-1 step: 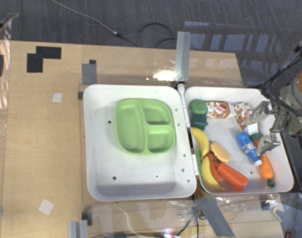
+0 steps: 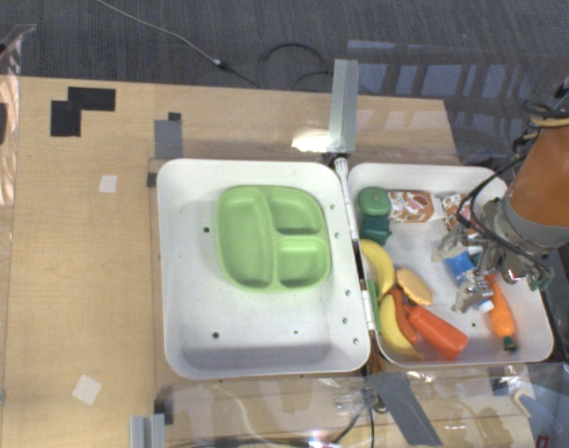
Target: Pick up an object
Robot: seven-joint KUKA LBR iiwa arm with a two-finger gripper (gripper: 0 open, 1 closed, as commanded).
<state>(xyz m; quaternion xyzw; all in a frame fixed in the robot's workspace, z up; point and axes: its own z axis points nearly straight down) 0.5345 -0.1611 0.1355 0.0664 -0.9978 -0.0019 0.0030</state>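
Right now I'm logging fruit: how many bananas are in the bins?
2, both in the right bin by its left wall: one banana mid-bin, another nearer the front. More may hide under the toys.

We see a light wooden surface [image 2: 79,278] marked with black tape patches [image 2: 79,108]. Beyond it lies dark grey carpet [image 2: 219,12], crossed by a thin cable [image 2: 135,17]. A bright glare spot [image 2: 311,142] shines.

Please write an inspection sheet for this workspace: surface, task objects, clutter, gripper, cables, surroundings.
Surface: wooden bench with black tape marks, bearing two white bins.
Task objects: right bin holds bananas, an orange bottle, a carrot, a green block, a snack packet.
Clutter: green divided tray in the left bin.
Gripper: gripper low over the right bin's middle; finger state unclear.
Cables: black cable behind the bench.
Surroundings: grey carpet.
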